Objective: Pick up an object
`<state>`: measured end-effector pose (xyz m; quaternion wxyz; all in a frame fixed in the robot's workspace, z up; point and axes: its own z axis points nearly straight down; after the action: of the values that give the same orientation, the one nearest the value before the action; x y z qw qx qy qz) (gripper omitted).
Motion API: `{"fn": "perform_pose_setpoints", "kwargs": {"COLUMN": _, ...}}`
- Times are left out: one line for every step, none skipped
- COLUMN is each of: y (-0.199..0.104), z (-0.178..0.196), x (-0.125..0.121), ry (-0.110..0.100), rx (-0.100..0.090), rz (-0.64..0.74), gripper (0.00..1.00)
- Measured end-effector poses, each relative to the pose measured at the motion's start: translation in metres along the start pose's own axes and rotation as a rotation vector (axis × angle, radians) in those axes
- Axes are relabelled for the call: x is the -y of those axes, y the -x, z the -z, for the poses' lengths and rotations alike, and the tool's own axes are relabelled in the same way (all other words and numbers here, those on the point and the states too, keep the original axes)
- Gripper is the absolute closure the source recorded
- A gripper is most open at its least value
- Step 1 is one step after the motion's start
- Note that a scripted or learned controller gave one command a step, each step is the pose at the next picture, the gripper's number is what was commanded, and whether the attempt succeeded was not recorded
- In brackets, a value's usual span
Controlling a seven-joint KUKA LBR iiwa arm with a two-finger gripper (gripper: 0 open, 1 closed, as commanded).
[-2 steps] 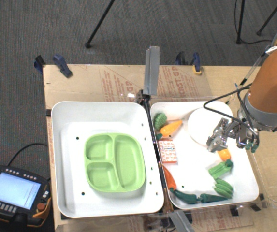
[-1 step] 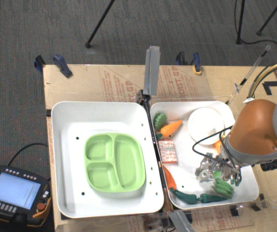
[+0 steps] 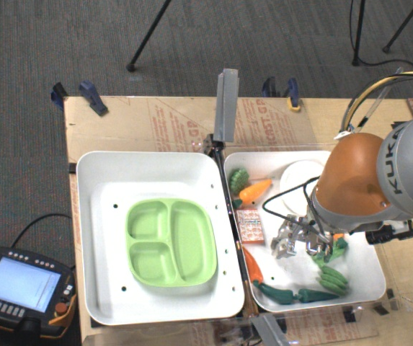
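My gripper point(image 3: 299, 244) hangs low over the right bin point(image 3: 368, 269), near its middle, and looks open with bare bin floor between its fingers. Toy foods lie around it. A small red and white box point(image 3: 249, 226) lies to its left. An orange carrot point(image 3: 255, 191) and a green vegetable point(image 3: 238, 177) lie at the bin's upper left. A second carrot point(image 3: 253, 264) and a dark green pepper point(image 3: 278, 292) lie along the lower edge. A ridged green pod point(image 3: 334, 277) lies just right of and below the gripper, and a small green piece point(image 3: 340, 246) lies at its right side.
A white round plate point(image 3: 300, 182) lies at the back of the right bin, partly under the arm's orange wrist band point(image 3: 350, 175). The left bin point(image 3: 98, 193) holds a green divided plate point(image 3: 171, 243). A grey post point(image 3: 227, 107) stands behind the divider.
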<state>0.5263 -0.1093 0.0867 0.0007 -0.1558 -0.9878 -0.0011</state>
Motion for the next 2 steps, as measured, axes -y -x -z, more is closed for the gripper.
{"fn": "perform_pose_setpoints", "kwargs": {"y": -0.036, "z": 0.0, "x": 0.002, "ry": -0.001, "rx": -0.002, "rz": -0.062, "gripper": 1.0}}
{"fn": "perform_pose_setpoints", "kwargs": {"y": 0.06, "z": 0.001, "x": -0.006, "ry": -0.001, "rx": 0.003, "rz": -0.162, "gripper": 1.0}}
